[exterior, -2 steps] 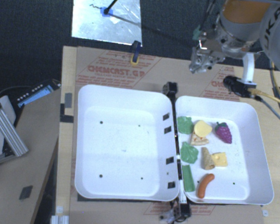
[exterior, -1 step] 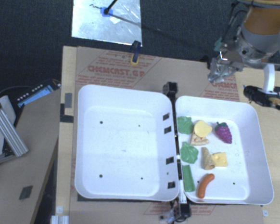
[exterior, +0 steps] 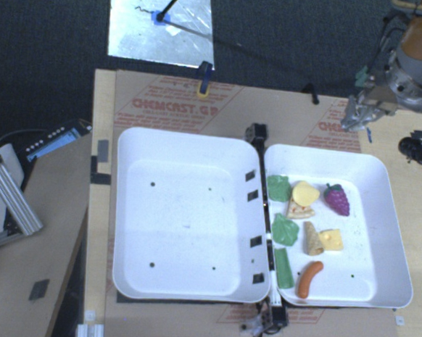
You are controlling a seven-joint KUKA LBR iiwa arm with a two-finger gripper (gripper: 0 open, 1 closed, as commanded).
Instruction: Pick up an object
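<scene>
Toy food: a small heap lies in the right bin [exterior: 382, 214], toward its left wall and well apart from the pincer.
Purple grapes [exterior: 337, 199]: nearest the bin's far right part of the heap, lying apart from the rest.
Yellow round piece [exterior: 305, 193]: just beside the grapes, touching a pale wedge below it.
Green leaves: one [exterior: 278, 187] near the far left corner, another [exterior: 286, 230] further down the left wall.
Cheese block [exterior: 330, 240]: mid-bin, touching a tan piece [exterior: 313, 239] on its left.
Sausage [exterior: 309, 279]: near the bin's near edge, beside a green strip [exterior: 284, 269] lying along the left wall.
Pincer [exterior: 357, 119]: hangs above the cardboard sheet [exterior: 223, 107] past the right bin's far edge, touching nothing; I cannot tell how its tips stand.
Open room: the right half of the right bin is bare white floor.
Left bin [exterior: 186, 213]: white, its floor showing a few dark dots, sharing a clipped middle edge with the right bin.
Table [exterior: 413, 187]: tan surface showing beyond the right bin's right edge.
</scene>
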